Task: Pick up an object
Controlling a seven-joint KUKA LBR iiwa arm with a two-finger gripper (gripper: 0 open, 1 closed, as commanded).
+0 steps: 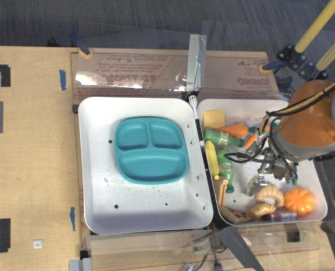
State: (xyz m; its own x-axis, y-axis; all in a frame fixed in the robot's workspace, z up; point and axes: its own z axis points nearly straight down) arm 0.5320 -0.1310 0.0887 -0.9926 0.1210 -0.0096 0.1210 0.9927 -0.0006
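Note:
My gripper (262, 178) hangs low over the middle of the right bin (321, 193), below the arm's orange band (311, 126). Cables and the wrist hide its tip. A tan croissant (269, 196) lies just in front of it, touching or nearly so. An orange pumpkin (299, 201) sits to the right of the croissant. Left of the gripper lie a carrot (235, 130), a green bottle-shaped toy (222, 139), a yellow block (214, 118) and a yellow banana (212, 157). I see nothing lifted off the bin floor.
The left bin (94, 168) holds a teal divided plate (151, 149). A purple item (281, 215) and a tan stick-like piece (236, 214) lie along the right bin's front wall. A green piece (227, 171) lies by the divider between the bins.

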